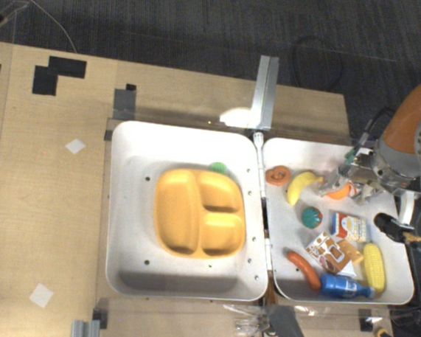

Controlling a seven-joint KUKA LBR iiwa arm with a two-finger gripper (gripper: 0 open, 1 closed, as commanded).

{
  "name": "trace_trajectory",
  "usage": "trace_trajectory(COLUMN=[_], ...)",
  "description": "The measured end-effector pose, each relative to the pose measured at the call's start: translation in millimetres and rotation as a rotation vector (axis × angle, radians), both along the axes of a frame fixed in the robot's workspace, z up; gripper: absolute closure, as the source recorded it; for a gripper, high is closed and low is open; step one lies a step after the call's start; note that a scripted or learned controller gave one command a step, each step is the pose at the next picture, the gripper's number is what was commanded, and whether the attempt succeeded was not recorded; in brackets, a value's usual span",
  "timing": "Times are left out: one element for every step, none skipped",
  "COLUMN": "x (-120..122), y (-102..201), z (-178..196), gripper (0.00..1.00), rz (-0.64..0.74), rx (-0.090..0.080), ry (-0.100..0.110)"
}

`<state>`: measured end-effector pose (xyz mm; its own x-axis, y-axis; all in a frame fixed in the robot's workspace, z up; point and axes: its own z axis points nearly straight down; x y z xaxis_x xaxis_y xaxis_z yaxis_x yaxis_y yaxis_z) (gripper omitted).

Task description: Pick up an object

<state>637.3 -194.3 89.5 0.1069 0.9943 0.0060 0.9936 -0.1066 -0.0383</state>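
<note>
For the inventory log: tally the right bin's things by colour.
Yellow: 2, banana, corn
Orange: 2, doughnut, small piece
Red: 1, sausage
Teal: 1, ball
Blue: 1, bottle
Multicoloured: 2, carton, packet
Total: 9

Two white bins stand on the worktop: the nine o'clock bin (128, 215) and the three o'clock bin (282, 234). The first has two things, one yellow divided tray (199, 211) and one green item (218, 168). The second has nine, one of each: brown ring (276, 175), banana (301, 186), orange piece (336, 191), teal ball (310, 217), small carton (350, 228), brown-and-white packet (332, 251), corn cob (373, 266), red sausage (302, 267), blue bottle (343, 288).
</note>
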Motion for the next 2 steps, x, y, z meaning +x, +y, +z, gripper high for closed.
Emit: trace_trajectory(x=[-2.3, 12.8], y=[-3.2, 17.6], z=[8.7, 3.6], gripper=[1.00, 1.00], rz=[0.007, 0.007], rx=[-0.008, -0.006], ry=[0.008, 0.035])
